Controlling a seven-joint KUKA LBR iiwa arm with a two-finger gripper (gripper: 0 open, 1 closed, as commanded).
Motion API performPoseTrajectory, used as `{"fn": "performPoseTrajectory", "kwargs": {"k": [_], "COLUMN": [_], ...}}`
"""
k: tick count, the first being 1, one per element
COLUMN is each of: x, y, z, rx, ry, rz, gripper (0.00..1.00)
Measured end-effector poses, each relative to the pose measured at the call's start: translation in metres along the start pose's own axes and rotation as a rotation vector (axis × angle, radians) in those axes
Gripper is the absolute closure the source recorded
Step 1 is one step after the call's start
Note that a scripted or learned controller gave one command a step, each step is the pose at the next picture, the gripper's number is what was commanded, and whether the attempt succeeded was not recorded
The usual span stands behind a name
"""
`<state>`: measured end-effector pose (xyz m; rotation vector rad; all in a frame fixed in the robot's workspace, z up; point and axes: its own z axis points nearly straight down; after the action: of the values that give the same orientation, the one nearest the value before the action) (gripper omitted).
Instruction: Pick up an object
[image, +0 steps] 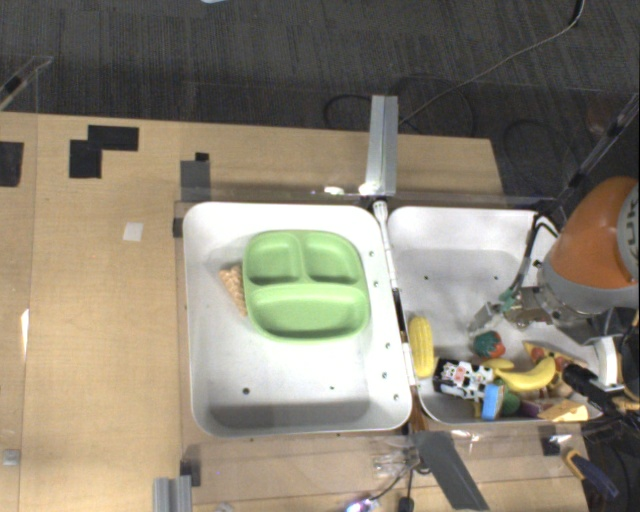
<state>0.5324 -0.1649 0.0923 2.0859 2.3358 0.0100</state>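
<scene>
My gripper (497, 318) hangs low in the right bin (450, 250), toward its right side. It sits just above a small red and green toy (489, 345). Close by lie a yellow banana (530, 375), a yellow corn cob (421, 346) against the left wall, a black and white cow toy (462, 379) and a blue block (490, 402). Nothing shows between the gripper and the toys from this angle. The arm's orange band (595, 240) enters from the right.
The left bin (215, 380) holds a green divided plate (304, 284) with a tan waffle-like piece (233, 288) poking out from under its left edge. More small toys (560, 405) crowd the right bin's front right corner. A metal post (382, 140) stands behind the bins.
</scene>
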Motion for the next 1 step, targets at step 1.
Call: {"fn": "performPoseTrajectory", "kwargs": {"k": [1], "x": [0.0021], "y": [0.0033], "z": [-0.0120], "rx": [-0.007], "ry": [0.002], "rz": [-0.003], "gripper": [1.00]}}
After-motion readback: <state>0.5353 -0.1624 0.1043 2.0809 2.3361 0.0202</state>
